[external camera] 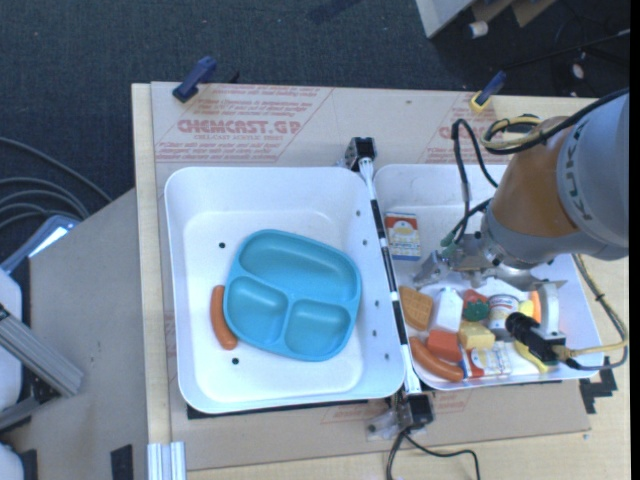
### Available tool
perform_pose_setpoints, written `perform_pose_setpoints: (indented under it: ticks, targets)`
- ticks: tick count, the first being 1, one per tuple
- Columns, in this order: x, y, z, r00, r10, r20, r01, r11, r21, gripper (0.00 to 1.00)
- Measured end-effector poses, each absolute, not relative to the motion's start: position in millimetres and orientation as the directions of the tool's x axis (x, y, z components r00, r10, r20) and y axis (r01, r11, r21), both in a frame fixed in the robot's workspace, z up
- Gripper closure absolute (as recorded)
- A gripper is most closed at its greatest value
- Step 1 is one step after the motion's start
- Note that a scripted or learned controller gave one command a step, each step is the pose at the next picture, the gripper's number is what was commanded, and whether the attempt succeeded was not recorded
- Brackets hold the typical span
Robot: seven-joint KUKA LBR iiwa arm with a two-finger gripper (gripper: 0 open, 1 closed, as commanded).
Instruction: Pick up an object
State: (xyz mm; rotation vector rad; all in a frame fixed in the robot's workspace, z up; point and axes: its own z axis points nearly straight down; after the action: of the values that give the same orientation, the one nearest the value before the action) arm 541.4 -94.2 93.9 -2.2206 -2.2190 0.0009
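Observation:
The right white bin [425, 181] holds several toy food pieces: a small red-and-white carton [402, 236], a tan cracker [415, 308], a white block [447, 314], a yellow block [478, 338] and an orange sausage [437, 359]. The grey arm with its orange band [535, 193] reaches in from the right over this bin. Its gripper [457, 262] hangs low over the pile, just right of the carton and above the white block. The wrist covers the items beneath it.
The left white bin [190, 218] carries a blue divided tray [292, 294] with an orange sausage [223, 317] lying along its left side. A black divider [378, 238] runs between the bins. Cables [500, 133] loop from the arm at the back right.

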Motion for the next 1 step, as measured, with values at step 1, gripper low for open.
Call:
perform_pose_setpoints:
  ticks: [1]
  targets:
    - [541.7, -94.0, 103.7, 0.001, 1.0, 0.001, 1.0, -0.001, -0.001, 1.0]
